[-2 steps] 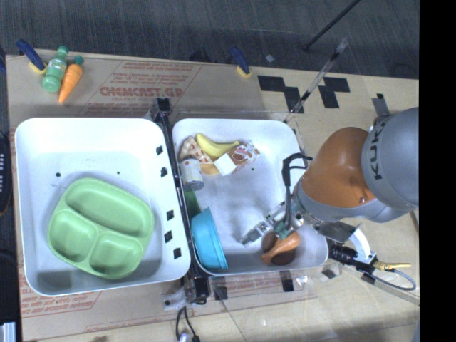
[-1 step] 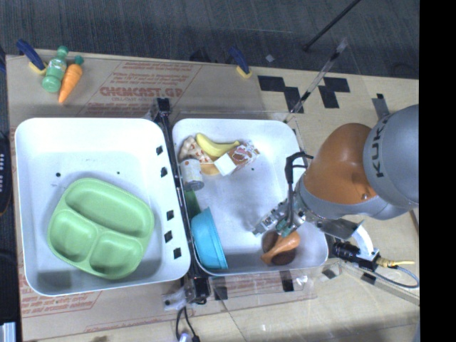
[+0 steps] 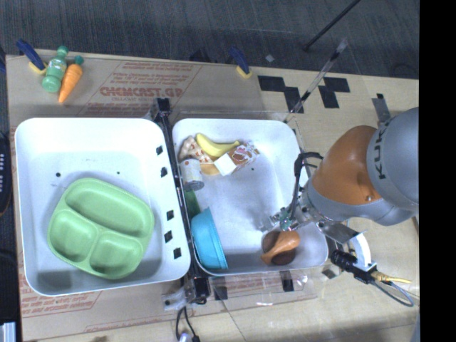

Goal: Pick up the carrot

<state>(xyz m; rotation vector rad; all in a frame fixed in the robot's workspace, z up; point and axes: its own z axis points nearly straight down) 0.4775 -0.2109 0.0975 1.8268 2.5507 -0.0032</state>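
Tool (image 3: pixel 285 223), grip state impossible to tell, hovers by the brown item (image 3: pixel 281 246) in the right bin (image 3: pixel 242 191); the carrot (image 3: pixel 70 81) waits far off on the desk (image 3: pixel 142 84), so reach across

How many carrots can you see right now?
1. The carrot lies outside the bins on the bench's far left corner, beside a green bottle. Others could be hidden in the right bin's pile.

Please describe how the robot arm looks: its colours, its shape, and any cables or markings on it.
The arm is thick and rounded, with a grey casing and a wide orange band above the wrist. Dark letters run along the grey part near the right edge. A thin black cable loops beside the wrist, toward the claw, which has small green parts on it.
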